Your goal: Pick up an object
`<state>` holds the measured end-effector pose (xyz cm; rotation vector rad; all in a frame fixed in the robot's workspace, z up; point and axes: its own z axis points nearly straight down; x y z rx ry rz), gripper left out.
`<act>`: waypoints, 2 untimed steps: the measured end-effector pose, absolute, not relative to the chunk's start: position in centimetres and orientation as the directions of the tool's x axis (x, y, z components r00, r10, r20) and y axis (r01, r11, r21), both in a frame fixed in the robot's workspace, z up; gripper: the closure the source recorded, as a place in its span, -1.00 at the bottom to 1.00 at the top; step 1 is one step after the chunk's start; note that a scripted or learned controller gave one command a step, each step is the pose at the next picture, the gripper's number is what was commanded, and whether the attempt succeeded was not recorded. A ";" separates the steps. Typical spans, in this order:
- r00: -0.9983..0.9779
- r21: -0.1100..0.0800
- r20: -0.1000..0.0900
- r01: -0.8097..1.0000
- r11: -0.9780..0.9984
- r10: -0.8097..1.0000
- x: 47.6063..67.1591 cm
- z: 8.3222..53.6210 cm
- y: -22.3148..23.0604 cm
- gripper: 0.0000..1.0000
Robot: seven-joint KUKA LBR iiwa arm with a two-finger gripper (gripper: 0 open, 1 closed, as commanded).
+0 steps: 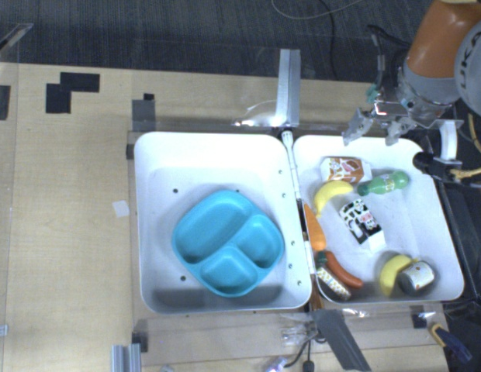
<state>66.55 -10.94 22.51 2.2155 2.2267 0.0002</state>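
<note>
Camera view, pale wooden bench [62, 208], dark carpet [147, 14] behind, two white bins [147, 169], jaws [378, 127] spread apart, holding nothing.

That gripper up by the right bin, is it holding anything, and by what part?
Nothing. The gripper hangs open above the right bin's far edge, with no object between its fingers.

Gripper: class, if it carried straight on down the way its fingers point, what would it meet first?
Probably the far rim of the right bin, directly below the open gripper. The orange-and-white packet lies nearer the camera. Depth is unclear.
</note>
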 end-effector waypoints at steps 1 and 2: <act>0.028 -0.002 0.000 1.000 -0.028 1.000 60.6 11.5 -14.0 -1.00; -0.040 0.015 -0.003 0.999 0.040 0.999 56.1 8.9 -12.0 -1.00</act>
